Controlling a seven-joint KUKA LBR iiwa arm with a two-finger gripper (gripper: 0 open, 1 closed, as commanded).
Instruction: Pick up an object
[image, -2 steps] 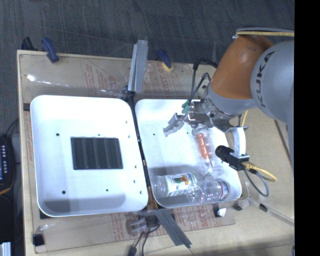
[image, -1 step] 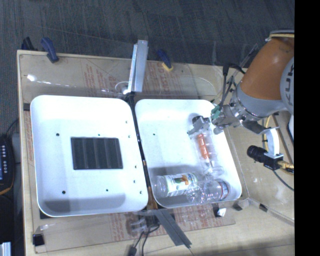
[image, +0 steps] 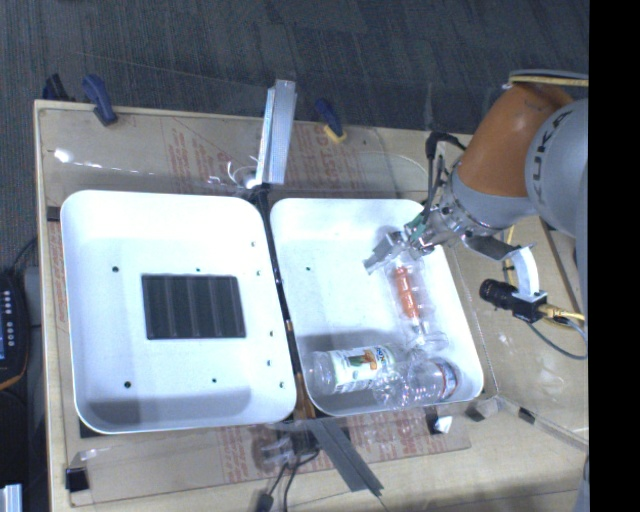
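My gripper (image: 392, 247) hangs over the far right part of the right bin (image: 330, 235), reaching in from the right. Just under it begins a clear plastic bottle with orange contents (image: 409, 294), which lies lengthwise toward the bin's near side. Its upper end meets the gripper, and whether it is gripped is unclear. A clear bottle with a green and white label (image: 352, 367) lies on its side at the near edge. A crumpled clear bottle (image: 432, 379) sits in the near right corner.
A black ridged rectangular pad (image: 193, 306) lies flat in the middle of the left bin (image: 100, 230). A metal bar (image: 276, 130) stands at the far side between the bins. Blue clamps (image: 98, 98) hold the bench's back edge.
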